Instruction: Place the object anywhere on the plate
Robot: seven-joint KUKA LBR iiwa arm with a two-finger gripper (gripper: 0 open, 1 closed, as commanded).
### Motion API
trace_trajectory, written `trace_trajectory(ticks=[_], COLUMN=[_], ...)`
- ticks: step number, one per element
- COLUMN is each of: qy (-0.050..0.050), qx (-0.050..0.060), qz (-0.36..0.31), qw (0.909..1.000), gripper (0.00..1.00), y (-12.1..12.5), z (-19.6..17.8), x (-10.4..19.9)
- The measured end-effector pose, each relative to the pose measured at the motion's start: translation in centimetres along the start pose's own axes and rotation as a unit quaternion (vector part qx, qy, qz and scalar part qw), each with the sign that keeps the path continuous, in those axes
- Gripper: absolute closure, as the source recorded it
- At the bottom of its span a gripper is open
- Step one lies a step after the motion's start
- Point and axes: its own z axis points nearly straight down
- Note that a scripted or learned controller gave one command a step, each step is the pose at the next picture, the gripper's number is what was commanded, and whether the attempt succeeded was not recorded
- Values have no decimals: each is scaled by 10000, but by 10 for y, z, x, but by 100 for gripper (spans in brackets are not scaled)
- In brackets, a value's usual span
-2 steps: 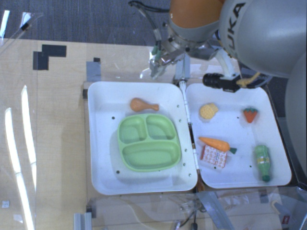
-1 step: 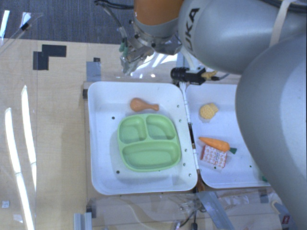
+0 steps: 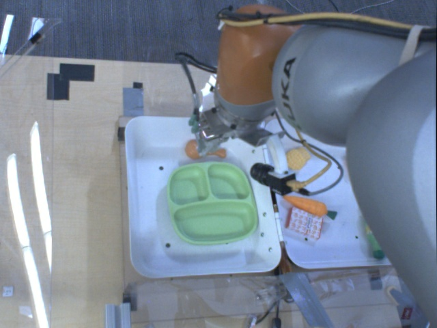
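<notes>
A green three-compartment plate (image 3: 212, 203) sits in the left white bin (image 3: 147, 203), nothing resting on it. Just off its rim at twelve o'clock, the gripper (image 3: 207, 140) hangs over a small orange object (image 3: 203, 150); its grip cannot be told, so the placement looks undone.

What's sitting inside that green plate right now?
The green plate shows three bare compartments. An orange object lies beyond its far rim under the pincer, partly covered by it.
</notes>
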Motion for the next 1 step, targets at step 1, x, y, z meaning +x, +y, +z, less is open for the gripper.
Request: trace_trajectory(ticks=[1], qy=[-2], qx=[-7], qz=[1045], qw=[9945], gripper=[100], y=[-53], z=[105], x=[-18])
